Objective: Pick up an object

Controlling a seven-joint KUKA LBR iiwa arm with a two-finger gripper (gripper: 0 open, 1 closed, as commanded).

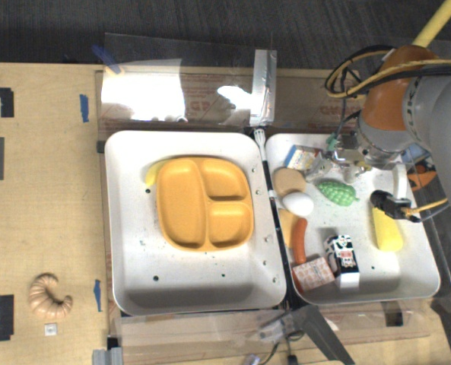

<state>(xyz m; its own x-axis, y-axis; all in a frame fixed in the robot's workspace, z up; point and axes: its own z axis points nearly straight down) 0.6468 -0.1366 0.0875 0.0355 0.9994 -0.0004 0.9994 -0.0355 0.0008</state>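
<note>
1. Even overhead light, moderately bright; the white bins (126, 226) are slightly washed out.
2. Strong blown-out glare on the clear plastic sheet (145, 97) above the left bin.
3. Soft short shadows under the yellow tray (204, 202) and the small items.
4. Overall soft focus, low resolution; labels are unreadable.
5. Top carpet strip is dim and noisy.

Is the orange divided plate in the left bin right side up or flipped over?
Right side up: the orange divided plastic plate shows its three sunken compartments facing upward, lying flat in the left white bin.
</note>
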